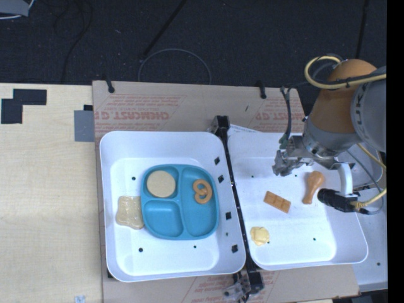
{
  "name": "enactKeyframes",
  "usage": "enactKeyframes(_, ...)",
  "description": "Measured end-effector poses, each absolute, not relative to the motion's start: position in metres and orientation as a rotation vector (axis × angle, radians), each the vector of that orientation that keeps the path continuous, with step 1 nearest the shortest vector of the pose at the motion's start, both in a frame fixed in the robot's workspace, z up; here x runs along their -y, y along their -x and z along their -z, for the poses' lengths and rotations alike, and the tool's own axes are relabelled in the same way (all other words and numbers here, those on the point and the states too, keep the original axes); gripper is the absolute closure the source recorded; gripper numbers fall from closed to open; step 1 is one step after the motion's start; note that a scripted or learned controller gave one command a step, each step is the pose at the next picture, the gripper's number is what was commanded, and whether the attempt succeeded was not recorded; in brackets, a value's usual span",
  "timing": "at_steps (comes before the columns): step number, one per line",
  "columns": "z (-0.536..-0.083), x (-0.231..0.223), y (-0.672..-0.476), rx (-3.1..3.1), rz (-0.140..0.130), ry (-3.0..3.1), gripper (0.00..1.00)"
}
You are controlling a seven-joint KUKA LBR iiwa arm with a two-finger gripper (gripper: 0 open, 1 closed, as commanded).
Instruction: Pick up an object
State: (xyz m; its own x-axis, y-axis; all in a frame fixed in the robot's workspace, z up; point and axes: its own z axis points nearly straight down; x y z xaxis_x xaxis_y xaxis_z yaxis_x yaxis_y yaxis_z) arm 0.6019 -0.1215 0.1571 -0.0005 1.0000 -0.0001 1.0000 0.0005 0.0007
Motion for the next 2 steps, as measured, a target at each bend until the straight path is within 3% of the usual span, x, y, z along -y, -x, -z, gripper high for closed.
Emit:
enactKeyframes(1,-0.2197,0.1195,-0.5993,-2.221,-0.003,-2.218,1.0)
enactKeyframes(2,-0.2296,0.1208,-0.5992,-2.224,0.001,-2.22,1.0)
